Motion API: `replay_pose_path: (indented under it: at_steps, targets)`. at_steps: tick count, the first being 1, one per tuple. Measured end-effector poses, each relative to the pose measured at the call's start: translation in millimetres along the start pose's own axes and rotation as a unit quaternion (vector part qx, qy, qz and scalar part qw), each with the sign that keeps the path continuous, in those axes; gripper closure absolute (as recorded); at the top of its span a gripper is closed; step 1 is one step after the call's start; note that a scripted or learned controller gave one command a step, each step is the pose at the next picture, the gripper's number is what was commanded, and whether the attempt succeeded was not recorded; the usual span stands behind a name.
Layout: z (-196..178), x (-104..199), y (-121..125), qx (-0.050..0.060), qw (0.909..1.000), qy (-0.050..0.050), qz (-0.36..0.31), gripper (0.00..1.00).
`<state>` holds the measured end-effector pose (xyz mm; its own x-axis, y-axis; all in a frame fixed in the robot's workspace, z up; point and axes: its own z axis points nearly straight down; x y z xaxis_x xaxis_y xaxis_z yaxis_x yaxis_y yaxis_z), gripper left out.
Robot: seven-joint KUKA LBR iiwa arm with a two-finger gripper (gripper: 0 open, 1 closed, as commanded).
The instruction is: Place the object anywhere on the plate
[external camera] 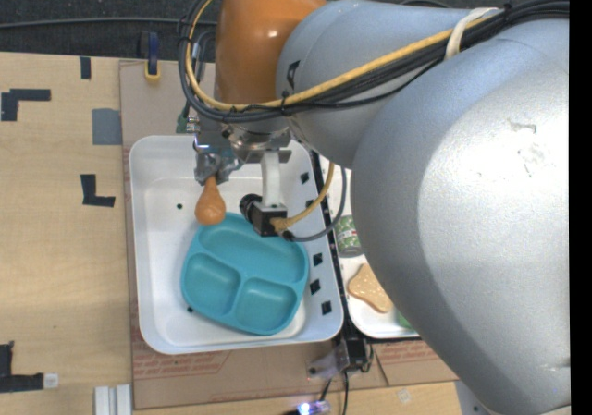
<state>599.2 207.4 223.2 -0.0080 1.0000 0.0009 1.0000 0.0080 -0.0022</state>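
We see two shallow white bins side by side on the desk (55,247), which looks like pale wood-grain board with dark tape marks. The left bin (153,307) has smooth, rounded plastic walls and holds a teal plate (242,279), a glossy moulded tray with three sunken compartments and soft rounded corners, lying tilted toward the bin's near right corner. Above the plate's far left edge hangs a small orange-tan object (210,204), pear-shaped with a narrow neck pointing up; its neck sits between the fingers of the gripper (215,173), which are closed on it, so the object is lifted clear of the bin floor and just beside the plate's rim. The right bin (370,335) is largely hidden by the grey arm (453,201); in it we make out a flat tan, bread-like piece (368,291) and part of a green-labelled item (347,236). The arm's casing is smooth matte grey, with a shiny orange dome (259,34) and yellow and black cables looped around it.
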Motion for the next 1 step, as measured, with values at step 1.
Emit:
replay_pose_path:
  at_steps: [1]
  targets:
    - [-0.3,-4.0,0.8,0.0,1.0,-0.001,0.002,0.0]
